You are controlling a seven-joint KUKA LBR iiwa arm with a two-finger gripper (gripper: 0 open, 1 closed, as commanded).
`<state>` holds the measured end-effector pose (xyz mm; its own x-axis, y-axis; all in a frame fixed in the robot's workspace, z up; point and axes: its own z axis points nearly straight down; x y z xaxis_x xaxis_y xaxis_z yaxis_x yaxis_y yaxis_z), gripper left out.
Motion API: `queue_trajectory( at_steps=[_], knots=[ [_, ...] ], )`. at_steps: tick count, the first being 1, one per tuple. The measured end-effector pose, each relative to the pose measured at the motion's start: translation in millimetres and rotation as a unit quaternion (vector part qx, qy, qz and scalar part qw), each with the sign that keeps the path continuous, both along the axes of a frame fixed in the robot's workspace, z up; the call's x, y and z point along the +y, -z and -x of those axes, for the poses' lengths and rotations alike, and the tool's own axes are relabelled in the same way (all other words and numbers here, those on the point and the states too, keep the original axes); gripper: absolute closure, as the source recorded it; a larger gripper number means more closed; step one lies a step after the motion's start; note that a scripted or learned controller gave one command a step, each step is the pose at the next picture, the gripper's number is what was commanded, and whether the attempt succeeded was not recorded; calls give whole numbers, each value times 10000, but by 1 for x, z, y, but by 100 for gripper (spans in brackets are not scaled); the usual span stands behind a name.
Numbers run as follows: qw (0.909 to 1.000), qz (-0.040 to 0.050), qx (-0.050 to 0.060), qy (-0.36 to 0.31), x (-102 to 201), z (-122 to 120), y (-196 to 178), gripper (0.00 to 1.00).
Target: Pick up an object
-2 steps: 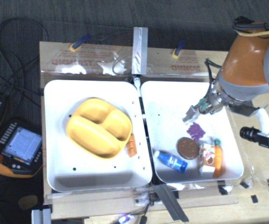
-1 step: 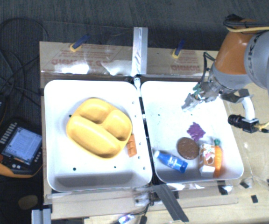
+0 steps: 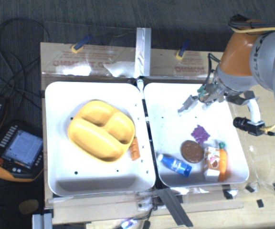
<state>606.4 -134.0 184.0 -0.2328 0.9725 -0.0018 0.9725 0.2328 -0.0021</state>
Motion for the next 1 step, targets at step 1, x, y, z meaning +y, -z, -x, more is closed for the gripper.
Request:
queue_trajectory(
  at_steps=[1],
  knots=[
    [9987,7,-7,503,-1,33,-101,0]
  ],
)
